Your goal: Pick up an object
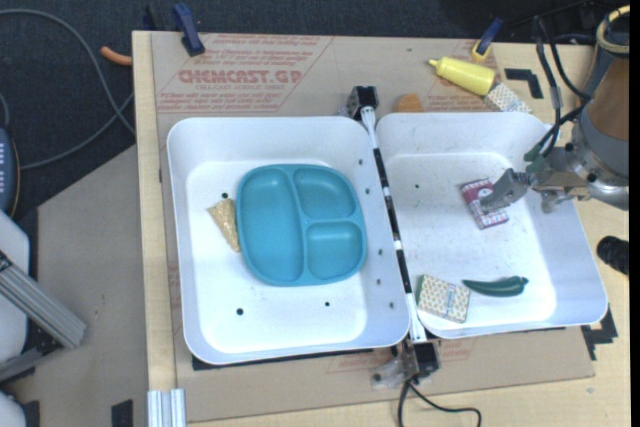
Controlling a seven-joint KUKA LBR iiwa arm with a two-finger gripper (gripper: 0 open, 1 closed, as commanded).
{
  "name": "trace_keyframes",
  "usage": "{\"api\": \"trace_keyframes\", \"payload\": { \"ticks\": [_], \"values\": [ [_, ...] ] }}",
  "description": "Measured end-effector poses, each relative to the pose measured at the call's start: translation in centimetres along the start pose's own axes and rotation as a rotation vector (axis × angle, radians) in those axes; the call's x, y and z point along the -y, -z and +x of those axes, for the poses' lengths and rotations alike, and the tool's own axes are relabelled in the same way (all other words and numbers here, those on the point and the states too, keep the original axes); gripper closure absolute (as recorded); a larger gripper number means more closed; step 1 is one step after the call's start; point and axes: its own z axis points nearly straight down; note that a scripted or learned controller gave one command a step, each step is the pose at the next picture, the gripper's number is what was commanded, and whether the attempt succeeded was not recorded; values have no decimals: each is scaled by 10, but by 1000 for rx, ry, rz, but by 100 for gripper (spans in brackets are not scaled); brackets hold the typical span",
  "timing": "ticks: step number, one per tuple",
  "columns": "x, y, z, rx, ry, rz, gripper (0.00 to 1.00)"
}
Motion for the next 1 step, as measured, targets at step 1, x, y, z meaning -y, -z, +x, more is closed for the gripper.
{"api": "trace_keyframes", "payload": {
  "ticks": [1],
  "values": [
    [-46, -109, -31, 0, -1, 1, 0]
  ]
}}
